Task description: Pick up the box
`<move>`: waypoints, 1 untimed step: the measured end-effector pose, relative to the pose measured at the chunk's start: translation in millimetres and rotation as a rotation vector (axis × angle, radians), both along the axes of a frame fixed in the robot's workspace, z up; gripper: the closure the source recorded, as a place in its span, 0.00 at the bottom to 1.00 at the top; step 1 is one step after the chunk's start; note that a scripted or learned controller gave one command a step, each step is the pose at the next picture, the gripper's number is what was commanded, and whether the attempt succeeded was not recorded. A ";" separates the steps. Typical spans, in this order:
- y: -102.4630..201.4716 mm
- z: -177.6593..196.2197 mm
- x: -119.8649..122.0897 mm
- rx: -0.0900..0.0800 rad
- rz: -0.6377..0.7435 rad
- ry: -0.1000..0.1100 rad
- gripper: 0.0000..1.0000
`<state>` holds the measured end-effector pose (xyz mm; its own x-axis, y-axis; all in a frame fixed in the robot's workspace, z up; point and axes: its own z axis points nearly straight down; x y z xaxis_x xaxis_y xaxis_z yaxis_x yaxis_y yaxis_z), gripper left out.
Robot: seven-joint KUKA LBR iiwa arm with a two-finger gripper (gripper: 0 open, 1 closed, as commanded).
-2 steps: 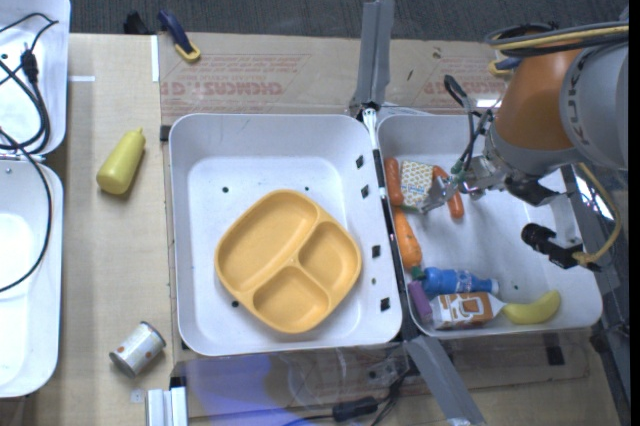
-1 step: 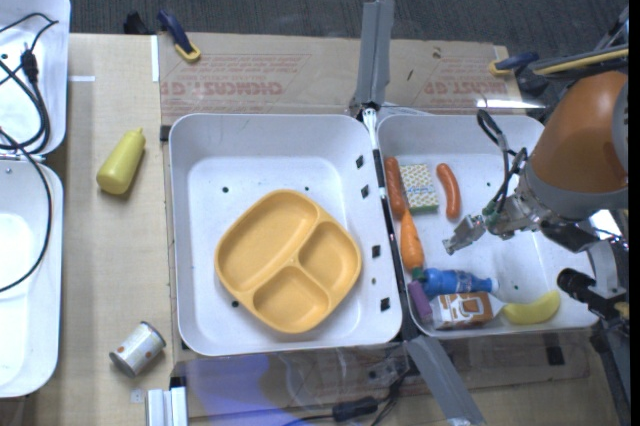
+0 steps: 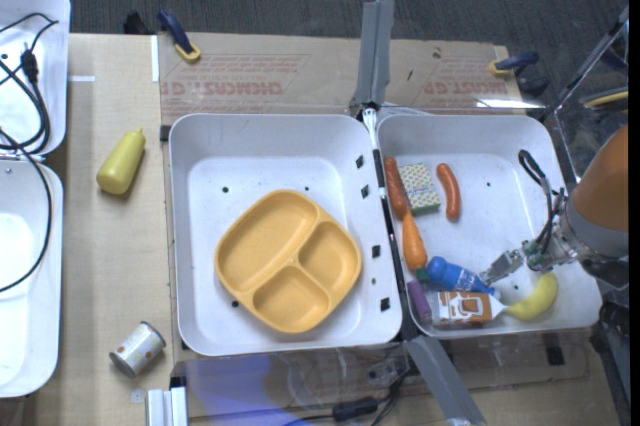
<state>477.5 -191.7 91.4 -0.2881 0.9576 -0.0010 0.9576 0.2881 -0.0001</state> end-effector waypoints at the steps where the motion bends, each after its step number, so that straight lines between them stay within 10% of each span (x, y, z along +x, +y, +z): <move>1: 61.2 2.4 3.1 -0.002 -0.317 -0.011 0.00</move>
